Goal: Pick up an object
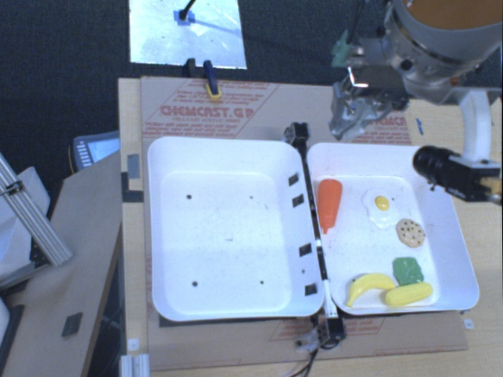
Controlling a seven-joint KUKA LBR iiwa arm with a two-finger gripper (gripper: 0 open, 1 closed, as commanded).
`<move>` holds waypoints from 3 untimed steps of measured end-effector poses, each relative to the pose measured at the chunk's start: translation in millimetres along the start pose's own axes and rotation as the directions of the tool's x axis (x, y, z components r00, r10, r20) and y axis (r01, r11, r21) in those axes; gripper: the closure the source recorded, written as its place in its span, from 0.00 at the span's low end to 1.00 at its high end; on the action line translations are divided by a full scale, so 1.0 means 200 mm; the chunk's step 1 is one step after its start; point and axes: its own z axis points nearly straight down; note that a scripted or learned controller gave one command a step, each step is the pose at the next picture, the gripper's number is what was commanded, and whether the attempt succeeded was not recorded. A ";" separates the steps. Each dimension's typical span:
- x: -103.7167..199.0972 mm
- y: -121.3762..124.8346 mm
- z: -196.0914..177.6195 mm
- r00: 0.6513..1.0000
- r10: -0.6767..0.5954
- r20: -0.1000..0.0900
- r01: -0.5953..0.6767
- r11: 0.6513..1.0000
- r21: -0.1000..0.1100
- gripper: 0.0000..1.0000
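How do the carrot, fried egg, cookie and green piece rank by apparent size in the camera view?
1. Carrot, clearly the longest.
2. Fried egg.
3. Cookie and green piece: they look alike, and the yellow item partly hides the green one, so I leave them unranked.

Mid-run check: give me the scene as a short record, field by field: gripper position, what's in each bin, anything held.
gripper: above the bench, beyond the right bin's far edge
held: nothing seen between its fingers
right bin: carrot, fried egg, cookie, green piece, banana, yellow piece
left bin: no objects seen
task state: no object picked yet
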 end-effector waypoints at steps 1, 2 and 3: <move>-0.15 0.00 0.04 1.000 0.007 0.002 -0.007 1.000 0.004 1.00; -0.13 0.00 0.04 1.000 0.003 0.001 -0.003 1.000 0.003 1.00; -0.09 0.00 0.04 1.000 0.002 0.001 -0.002 1.000 0.002 1.00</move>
